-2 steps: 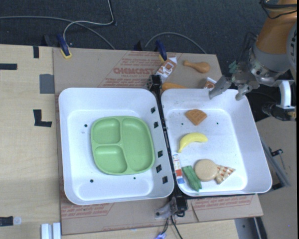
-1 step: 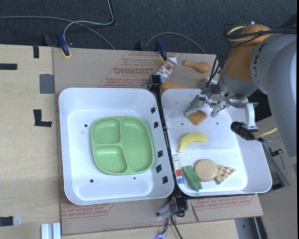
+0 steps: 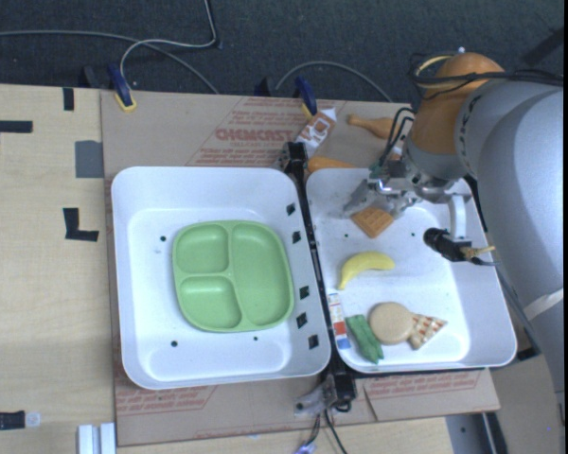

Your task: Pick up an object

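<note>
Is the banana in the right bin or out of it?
In: the banana lies on the floor of the right bin, inside its rim.

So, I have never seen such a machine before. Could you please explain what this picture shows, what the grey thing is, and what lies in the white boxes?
The picture comes from one fixed camera above a bench, looking down at a slant. The big grey shape with an orange band is a robot arm reaching in from the right. Its claw hangs low over the tan waffle-like square piece in the right shallow white bin; I cannot tell whether it grips anything. That bin also holds a yellow toy banana, a round tan cookie, a toy pizza slice and a green stick-shaped toy. The left white bin holds a green divided plastic plate.
</note>
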Tool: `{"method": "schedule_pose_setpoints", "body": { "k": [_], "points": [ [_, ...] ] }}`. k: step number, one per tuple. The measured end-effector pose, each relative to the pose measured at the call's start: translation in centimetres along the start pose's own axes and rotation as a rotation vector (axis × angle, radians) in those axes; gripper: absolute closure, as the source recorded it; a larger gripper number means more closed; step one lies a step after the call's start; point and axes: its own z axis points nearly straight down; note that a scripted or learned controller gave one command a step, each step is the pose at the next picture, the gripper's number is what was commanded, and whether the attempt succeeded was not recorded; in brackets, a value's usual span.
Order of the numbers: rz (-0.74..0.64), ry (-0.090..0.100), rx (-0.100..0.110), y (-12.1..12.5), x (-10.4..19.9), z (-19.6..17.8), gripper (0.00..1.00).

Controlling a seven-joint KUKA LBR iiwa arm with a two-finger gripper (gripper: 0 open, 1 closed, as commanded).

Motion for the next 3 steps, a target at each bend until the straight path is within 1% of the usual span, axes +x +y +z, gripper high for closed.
{"method": "schedule_pose_setpoints", "body": {
  "k": [1,2,3],
  "points": [
    [-0.002,0.0,-0.001,0.1,0.1,-1.0,1.0],
    [-0.002,0.0,0.0,0.1,0.1,-1.0,0.0],
    [0.001,0.0,0.0,-5.0,-0.3,0.0,0.0]
  ]
}}
